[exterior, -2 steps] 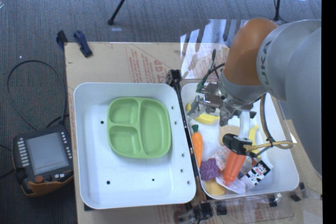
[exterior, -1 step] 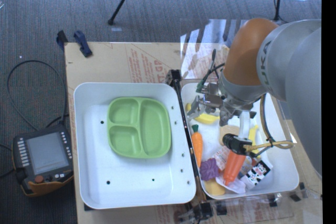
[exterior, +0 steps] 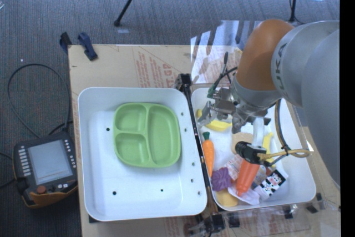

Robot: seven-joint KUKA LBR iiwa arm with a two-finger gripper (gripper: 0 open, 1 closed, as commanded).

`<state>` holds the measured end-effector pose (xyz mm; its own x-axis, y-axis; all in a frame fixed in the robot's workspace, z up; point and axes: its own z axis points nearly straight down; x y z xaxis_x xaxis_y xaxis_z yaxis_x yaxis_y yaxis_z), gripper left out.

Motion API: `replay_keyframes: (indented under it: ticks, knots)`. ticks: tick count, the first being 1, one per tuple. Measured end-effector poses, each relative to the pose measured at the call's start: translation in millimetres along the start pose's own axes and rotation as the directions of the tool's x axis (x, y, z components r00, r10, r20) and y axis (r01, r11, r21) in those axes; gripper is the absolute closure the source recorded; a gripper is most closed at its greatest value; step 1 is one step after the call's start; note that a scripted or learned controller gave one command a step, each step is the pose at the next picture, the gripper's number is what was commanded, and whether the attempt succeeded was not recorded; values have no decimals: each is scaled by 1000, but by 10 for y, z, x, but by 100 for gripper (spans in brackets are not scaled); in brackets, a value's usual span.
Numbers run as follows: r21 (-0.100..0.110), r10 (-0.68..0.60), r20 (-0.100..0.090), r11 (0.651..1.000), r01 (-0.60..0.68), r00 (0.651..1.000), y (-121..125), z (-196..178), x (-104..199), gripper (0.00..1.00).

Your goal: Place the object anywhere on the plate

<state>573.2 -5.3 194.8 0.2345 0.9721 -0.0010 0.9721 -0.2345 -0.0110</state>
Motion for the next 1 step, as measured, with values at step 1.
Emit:
replay_keyframes:
  ticks: [1]
  knots:
    - [0,0,0,1000,0,1000,0,0,0,0]
